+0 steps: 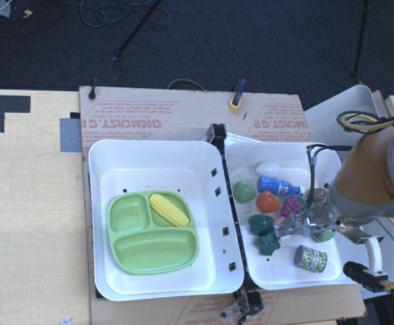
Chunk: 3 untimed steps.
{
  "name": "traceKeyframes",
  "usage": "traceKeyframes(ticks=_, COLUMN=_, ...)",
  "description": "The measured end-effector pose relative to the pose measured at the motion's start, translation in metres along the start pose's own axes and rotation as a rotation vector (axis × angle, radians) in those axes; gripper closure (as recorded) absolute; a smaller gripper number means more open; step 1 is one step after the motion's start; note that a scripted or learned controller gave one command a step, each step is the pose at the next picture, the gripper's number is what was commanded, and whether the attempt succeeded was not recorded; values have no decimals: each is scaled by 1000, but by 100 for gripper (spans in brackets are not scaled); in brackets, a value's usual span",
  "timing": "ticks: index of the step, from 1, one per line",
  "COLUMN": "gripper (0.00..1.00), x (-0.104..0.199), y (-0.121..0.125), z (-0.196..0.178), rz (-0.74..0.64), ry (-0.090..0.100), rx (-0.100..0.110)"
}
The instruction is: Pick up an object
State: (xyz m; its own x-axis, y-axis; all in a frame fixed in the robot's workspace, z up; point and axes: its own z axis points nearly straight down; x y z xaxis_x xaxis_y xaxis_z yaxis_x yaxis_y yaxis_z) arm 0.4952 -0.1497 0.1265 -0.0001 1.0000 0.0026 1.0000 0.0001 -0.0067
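Altogether: one banana point(169, 210), one green tray point(153, 249), two bins point(156, 156).

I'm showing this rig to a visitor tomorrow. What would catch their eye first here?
Probably the green divided tray in the left bin, with a yellow banana lying in its upper right compartment. Next, the heap of small toys in the right bin: a blue bottle, an orange ball, a green can. The arm's gripper hangs over that heap.
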Motion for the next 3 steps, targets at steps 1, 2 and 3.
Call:
traceKeyframes(ticks=1, gripper=0, x=2, y=0, z=41, rz=0, ry=-1, rx=-2)
traceKeyframes(ticks=2, gripper=100, x=0, y=0, z=29, rz=7, ry=-1, rx=-4)
traceKeyframes(ticks=3, gripper=100, x=1, y=-7, z=-31, rz=0, ry=-3, rx=-8)
